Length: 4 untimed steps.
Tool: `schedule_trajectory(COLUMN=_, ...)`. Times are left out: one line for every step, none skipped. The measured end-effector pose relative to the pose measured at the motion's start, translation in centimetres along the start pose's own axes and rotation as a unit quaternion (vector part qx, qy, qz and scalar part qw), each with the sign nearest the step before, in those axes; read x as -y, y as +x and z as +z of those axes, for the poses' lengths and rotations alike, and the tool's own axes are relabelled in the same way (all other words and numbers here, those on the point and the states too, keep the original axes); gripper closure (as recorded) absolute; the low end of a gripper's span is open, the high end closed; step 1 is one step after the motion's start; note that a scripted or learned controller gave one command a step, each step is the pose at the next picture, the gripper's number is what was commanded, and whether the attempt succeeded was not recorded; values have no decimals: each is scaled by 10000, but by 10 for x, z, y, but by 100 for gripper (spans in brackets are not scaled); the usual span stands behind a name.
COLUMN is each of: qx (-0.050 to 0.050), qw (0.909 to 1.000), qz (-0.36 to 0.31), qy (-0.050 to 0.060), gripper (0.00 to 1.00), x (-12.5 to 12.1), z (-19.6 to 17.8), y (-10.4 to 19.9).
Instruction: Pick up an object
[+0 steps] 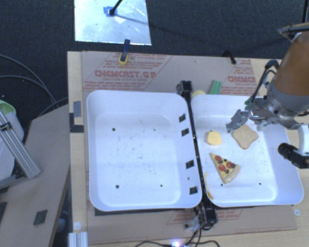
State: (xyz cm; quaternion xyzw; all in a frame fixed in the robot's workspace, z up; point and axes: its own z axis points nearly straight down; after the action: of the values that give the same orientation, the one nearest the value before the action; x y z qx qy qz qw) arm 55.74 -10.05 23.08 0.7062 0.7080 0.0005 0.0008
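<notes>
Bright, even light; slight softness.

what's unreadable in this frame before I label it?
- Hand of the grey arm, camera view: small and blurred, open or shut cannot be told.
- Tan bread-slice toy: whether the hand touches it is unclear.
- Small yellow round piece behind the right white bin: the bin's rim hides its lower part.
- Arm beyond the orange band: cut off by the right edge.

The tabletop (159,68) carries two white bins: one (139,151) left of the jaws, another (262,187) beneath them.
</notes>
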Motion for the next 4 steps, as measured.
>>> schedule_trajectory(qx=-19, qw=10000, qz=16, qy=71, gripper=0, x=60, z=134, y=5)
schedule_trajectory(qx=-3, qw=10000, qz=9, qy=-10, gripper=100, x=54, z=116, y=4)
schedule_trajectory(qx=-4, qw=10000, qz=10, qy=-8, gripper=0, x=54, z=116, y=4)
schedule_trajectory(qx=-6, qw=10000, qz=-13, qy=3, gripper=0, x=31, z=148, y=19)
